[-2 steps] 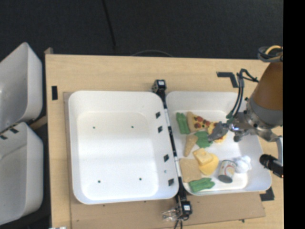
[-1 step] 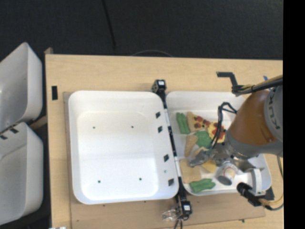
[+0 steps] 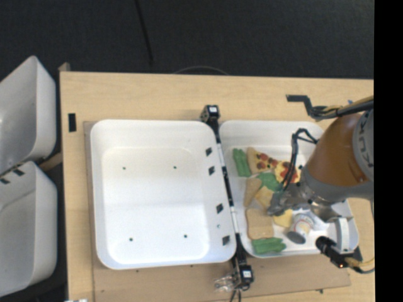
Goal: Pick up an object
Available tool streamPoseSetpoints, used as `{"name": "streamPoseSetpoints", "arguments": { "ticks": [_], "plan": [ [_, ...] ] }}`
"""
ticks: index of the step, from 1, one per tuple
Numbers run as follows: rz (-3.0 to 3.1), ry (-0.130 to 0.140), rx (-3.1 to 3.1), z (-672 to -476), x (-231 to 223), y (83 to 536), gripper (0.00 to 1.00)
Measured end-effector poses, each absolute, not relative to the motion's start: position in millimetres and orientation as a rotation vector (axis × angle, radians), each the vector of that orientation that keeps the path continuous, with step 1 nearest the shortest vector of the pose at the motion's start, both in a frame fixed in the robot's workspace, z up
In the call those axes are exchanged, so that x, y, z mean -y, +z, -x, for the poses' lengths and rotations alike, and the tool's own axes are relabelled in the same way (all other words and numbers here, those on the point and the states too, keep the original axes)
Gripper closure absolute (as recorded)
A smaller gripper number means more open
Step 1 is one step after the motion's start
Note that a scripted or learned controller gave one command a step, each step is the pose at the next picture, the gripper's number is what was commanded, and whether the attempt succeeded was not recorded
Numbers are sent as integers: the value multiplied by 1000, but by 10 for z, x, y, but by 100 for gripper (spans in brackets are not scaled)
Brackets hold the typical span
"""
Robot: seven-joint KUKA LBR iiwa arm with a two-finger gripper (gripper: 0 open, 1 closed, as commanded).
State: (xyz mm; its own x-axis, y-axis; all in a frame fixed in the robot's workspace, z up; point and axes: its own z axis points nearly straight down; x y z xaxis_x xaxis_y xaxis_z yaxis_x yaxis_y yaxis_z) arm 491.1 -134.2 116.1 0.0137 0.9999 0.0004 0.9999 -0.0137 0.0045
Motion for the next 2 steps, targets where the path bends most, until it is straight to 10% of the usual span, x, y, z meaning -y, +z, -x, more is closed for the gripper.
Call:
{"name": "streamPoseSetpoints", "arguments": {
  "ticks": [1, 2],
  "plan": [
    [-2241, 8, -2194, -4920, 1353, 1262, 100],
    [-2249, 8, -2186, -4919, 1352, 1258, 0]
  ]
}}
